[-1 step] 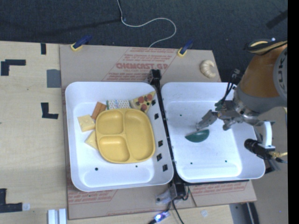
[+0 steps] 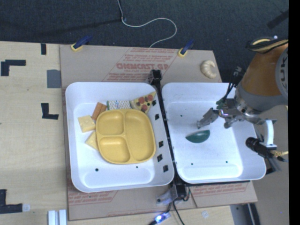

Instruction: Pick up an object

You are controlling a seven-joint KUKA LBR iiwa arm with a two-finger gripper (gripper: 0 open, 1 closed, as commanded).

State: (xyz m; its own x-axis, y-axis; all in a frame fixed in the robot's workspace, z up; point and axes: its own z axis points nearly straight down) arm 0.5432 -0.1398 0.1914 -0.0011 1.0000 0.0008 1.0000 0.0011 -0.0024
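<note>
A cardboard sheet (image 2: pixel 140 64) with red print lies on the wooden surface (image 2: pixel 28 139), under both bins. Two blue-and-yellow clamps (image 2: pixel 81 42) (image 2: pixel 186 46) grip its top edge. A white cable (image 2: pixel 150 25) loops over the dark floor (image 2: pixel 56 8) at the top of the frame. A pale, rounded lump (image 2: pixel 209 68) sits at the sheet's upper right corner. Black tape marks (image 2: pixel 47 110) dot the surface at left.

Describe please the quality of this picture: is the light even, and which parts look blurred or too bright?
Camera view: light is soft and fairly even; the two shallow white plastic bins look bright, nearly washed out; the small dark green rounded object casts only a faint shadow; the gripper above it is slightly blurred; the yellow divided plastic plate is reasonably sharp.
</note>
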